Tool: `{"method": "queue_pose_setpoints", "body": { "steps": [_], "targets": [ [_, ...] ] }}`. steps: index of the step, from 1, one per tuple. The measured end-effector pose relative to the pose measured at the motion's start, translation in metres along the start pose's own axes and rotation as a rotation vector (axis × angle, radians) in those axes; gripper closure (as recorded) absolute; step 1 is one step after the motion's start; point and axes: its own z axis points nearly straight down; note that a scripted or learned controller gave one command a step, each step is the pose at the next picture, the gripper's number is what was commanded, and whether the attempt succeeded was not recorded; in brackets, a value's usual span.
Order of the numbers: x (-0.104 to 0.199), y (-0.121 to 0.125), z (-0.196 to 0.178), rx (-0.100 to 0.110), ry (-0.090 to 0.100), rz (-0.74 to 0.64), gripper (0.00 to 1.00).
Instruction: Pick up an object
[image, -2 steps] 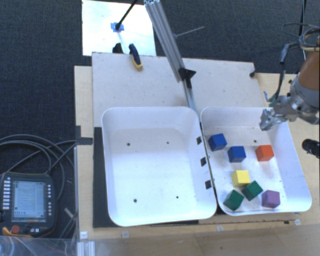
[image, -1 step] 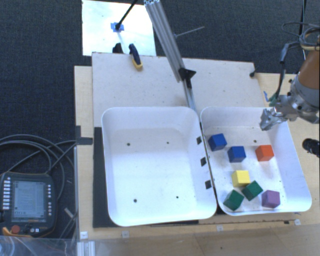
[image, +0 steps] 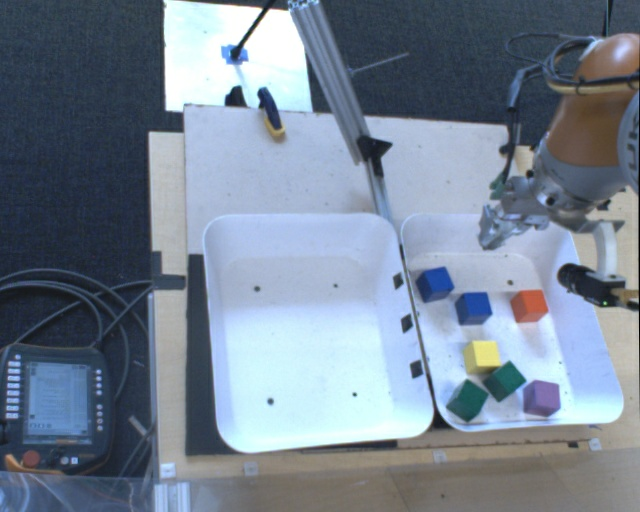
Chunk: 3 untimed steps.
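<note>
Seven small coloured blocks lie loose in the right-hand shallow white plastic bin (image: 590, 385), none of them touching the robot. Toward the far left of that bin sits a dark blue cube (image: 434, 283), with a second blue cube (image: 473, 307) just beside it, nearer the camera and to the right. An orange-red cube (image: 529, 305) rests farther right at about the same depth. A yellow cube (image: 482, 355) lies near the bin's middle, and just in front of it a dark green cube (image: 505, 380) stands tilted on the bin floor. Another green block (image: 467, 399) sits close to the bin's near left wall, and a purple block (image: 541, 397) lies to the right of the green pair. The two-finger metal gripper (image: 492, 238) on the grey arm with its orange band (image: 590, 105) hangs over the far edge of this bin, above and behind the dark blue cube and apart from every block; nothing is seen between its fingers, and whether they are spread or closed cannot be made out at this angle. The left-hand shallow white plastic bin (image: 225, 300) stands alongside, its wall touching the right bin's wall. A handheld control pendant with a grey screen (image: 55, 405) lies off the bench at lower left, black cables looping from it.
</note>
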Motion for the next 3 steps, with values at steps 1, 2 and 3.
{"method": "queue_pose_setpoints", "body": {
  "steps": [1, 2, 3],
  "targets": [
    [0.044, 0.004, -0.001, 0.002, 0.000, 0.001, 1.00],
    [0.099, 0.022, -0.007, 0.000, 0.001, 0.000, 1.00],
    [0.160, 0.037, -0.004, 0.001, 0.001, -0.001, 1.00]
  ]
}}
